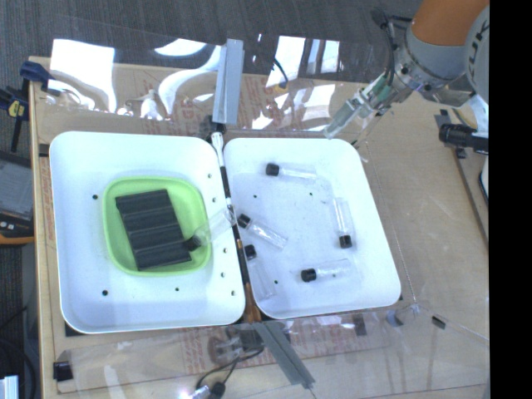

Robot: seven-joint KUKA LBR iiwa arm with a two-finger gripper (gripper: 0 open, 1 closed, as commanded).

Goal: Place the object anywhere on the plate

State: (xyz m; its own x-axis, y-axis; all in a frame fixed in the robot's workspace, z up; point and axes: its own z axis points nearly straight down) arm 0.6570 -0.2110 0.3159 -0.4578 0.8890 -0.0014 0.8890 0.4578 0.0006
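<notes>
Clear vials lie scattered in right bin; green plate in left. Gripper hovers at bin rim, jaws state unclear. Slippery, rolling vials risk missed grasp.

You'll see two smooth, glossy white plastic bins. In the left one, a shiny lime-green plastic plate carries a matt, ribbed black block. Right of the plate lie clear plastic tubes with black caps.
</notes>
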